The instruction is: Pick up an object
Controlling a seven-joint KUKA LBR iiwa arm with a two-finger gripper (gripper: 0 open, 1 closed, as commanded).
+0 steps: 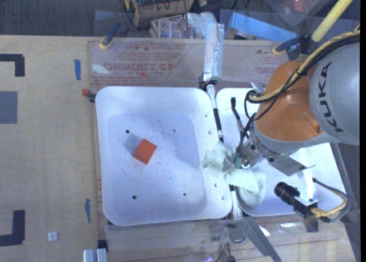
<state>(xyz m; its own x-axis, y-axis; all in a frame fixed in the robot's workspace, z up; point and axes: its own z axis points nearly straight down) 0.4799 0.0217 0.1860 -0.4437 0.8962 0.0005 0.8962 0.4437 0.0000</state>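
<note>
The gripper [239,161] sits low over the wall between the two bins, right on a soft pale cloth [247,179], perhaps to grab it, while the orange block [145,151] lies far to its left.

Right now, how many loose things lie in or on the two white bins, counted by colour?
Orange: 1, the orange block in the left bin.
Pale green-white: 1, the soft crumpled thing across the divide between the bins, under the pincer.
Total: 2.
</note>
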